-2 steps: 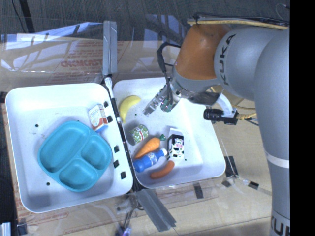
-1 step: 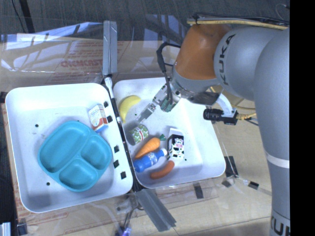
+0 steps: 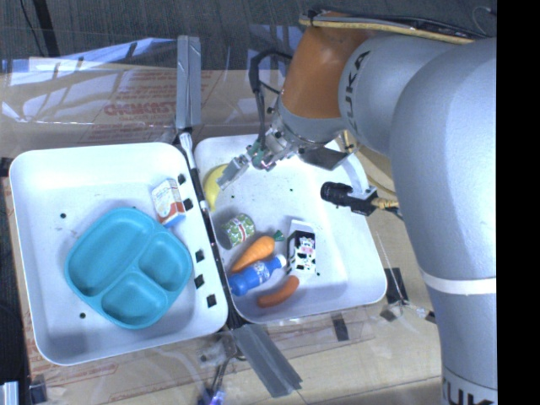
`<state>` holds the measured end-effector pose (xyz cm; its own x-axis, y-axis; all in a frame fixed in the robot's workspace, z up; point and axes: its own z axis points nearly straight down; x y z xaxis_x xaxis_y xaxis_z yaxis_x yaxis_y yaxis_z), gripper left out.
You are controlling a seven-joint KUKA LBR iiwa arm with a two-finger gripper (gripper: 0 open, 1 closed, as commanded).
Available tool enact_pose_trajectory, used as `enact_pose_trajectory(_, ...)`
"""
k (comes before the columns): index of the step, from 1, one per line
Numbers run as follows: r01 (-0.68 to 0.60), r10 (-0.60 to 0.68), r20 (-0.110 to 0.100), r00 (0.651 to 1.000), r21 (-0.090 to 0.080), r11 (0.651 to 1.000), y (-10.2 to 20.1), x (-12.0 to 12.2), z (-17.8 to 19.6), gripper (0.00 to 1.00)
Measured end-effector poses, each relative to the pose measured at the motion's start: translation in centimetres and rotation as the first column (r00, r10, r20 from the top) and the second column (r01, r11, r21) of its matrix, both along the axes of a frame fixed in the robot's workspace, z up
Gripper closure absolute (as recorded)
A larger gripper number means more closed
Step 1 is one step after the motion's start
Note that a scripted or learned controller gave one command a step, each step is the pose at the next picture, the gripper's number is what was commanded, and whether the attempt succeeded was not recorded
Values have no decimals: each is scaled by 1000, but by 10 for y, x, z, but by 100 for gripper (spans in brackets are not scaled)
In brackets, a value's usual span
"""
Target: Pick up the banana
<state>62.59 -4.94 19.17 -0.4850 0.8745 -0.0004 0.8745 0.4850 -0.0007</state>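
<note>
The yellow banana (image 3: 212, 187) lies in the right bin (image 3: 359, 268), against its left wall near the far corner. Part of it sits under the tip of my gripper (image 3: 230, 172), which reaches down from the right and ends just above the banana's right end. Whether it touches the fruit is unclear. The grey arm with its orange band rises behind it to the upper right.
In the right bin lie a green-and-white ball (image 3: 239, 229), a carrot (image 3: 253, 252), a blue bottle (image 3: 253, 276), a sausage (image 3: 279, 291) and a cow-patterned carton (image 3: 302, 254). The left bin (image 3: 51, 175) holds a blue divided plate (image 3: 128, 266) and a small carton (image 3: 167, 201).
</note>
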Motion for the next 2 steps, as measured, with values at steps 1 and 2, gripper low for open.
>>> enact_pose_trajectory(1, 57, -57, -5, 998, 0, 998, -50, -11, -79, 0)
enact_pose_trajectory(2, 215, -215, -4, 977, 0, 977, -72, -65, -101, 0)
